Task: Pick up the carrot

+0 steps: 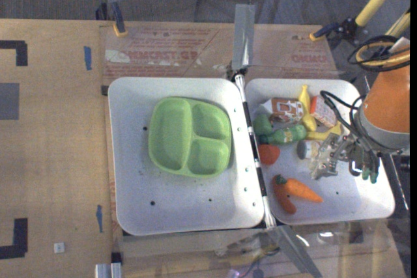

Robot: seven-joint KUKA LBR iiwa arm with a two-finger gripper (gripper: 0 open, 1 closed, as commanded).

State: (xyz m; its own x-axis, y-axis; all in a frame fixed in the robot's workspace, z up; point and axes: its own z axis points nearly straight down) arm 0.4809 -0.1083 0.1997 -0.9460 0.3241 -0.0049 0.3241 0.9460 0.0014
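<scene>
The orange carrot (301,190) lies in the right bin (371,205) near its front edge, with its tip pointing right. A darker orange-red piece (284,200) rests against its left end. My gripper (328,163) hangs over the same bin, just above and to the right of the carrot and apart from it. Nothing shows held in it. The arm's orange band (391,101) and a bundle of cables sit over the bin's right side.
Toy foods crowd the back of the right bin: a green bottle shape (281,133), a red tomato (268,153), a yellow piece (304,99), a small box (285,109) and a grey can (303,150). The left bin (130,192) holds a green divided plate (191,137).
</scene>
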